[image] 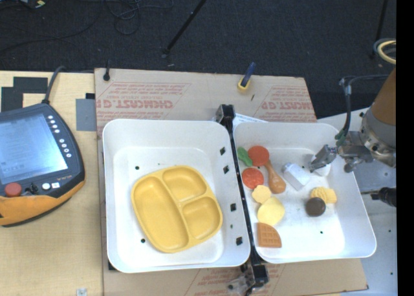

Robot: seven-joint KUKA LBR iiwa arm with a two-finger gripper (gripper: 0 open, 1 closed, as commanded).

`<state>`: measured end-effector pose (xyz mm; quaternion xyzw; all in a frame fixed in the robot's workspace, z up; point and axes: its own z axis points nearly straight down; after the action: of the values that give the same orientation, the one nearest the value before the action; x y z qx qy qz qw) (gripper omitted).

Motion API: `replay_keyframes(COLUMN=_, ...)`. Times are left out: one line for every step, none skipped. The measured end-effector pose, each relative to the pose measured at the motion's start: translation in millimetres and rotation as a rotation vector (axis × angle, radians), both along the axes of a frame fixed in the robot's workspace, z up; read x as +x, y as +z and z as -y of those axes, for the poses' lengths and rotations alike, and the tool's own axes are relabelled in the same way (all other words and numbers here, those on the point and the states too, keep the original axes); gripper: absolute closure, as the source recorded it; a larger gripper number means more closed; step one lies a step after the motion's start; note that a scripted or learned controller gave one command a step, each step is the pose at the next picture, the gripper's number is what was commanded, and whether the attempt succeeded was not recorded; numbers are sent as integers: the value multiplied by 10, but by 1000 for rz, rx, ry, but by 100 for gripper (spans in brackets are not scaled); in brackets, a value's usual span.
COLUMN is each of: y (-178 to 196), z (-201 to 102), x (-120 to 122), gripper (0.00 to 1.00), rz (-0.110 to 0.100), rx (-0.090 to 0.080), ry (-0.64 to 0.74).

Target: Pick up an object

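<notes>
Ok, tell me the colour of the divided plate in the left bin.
Yellow: the divided plate, in the camera view.

Even, bright overhead light; white bins (168, 134) nearly glare, far floor (194, 17) dim, slight softness throughout, faint shadows

I count two shallow white bins side by side — the left bin (116, 159) and the right bin (352, 236). In the left one I log a single item: one yellow divided tray (176, 207) with three compartments. In the right one I tally nine small pieces: one red spoon-like piece (259, 155), one green piece (244, 156), one red round slice (252, 178), one orange stick (276, 181), two pale yellow lumps (270, 211), one waffle-patterned wedge (268, 236), one yellow ridged piece (323, 194), one dark brown ball (315, 206) — plus one white block (295, 176). Left of the bins I note one teach pendant (35, 159).
</notes>
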<state>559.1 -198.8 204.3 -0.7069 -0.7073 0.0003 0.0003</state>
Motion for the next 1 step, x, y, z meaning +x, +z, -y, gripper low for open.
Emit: replay_keyframes(y=-184, z=-1518, x=-43, gripper=0, rz=-6, rx=6, ry=12)
